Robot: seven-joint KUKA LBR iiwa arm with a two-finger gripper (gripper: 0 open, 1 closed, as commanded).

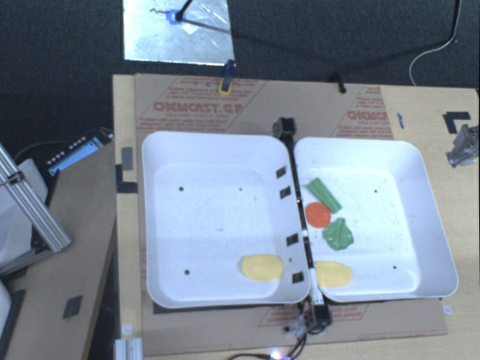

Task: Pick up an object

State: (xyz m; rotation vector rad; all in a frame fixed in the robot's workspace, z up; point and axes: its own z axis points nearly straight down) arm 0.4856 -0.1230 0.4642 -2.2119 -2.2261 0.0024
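Lying across two white bins, five small items, listed left to right.

1. Yellow oval [262,267]: flat, pale yellow, smooth. Left bin [202,201], near its front wall and towards its inner corner. It is the sole item in that bin, with bare floor to its left and behind it.
2. Green strip [324,194]: elongated, bright green, set diagonally. Right bin [390,216], close to the inner wall.
3. Orange-red disc [318,215]: round and flat. It lies just in front of the strip's lower end and touches it or nearly so; which of the two cannot be told.
4. Green lump [338,234]: darker green with a ragged outline. It sits just beside the disc, to its front and right.
5. Second yellow oval [332,274]: like item 1, lying against the front inner corner of the right bin.

Edges: items 2 to 5 crowd the inner wall where the bins meet, along a seam with black clips [286,193]. The right half of the right bin is bare floor.

Gripper [465,145]: a grey form at the right edge of the view, over the bench outside the right bin and well apart from every item. Whether it is released or clenched cannot be told.
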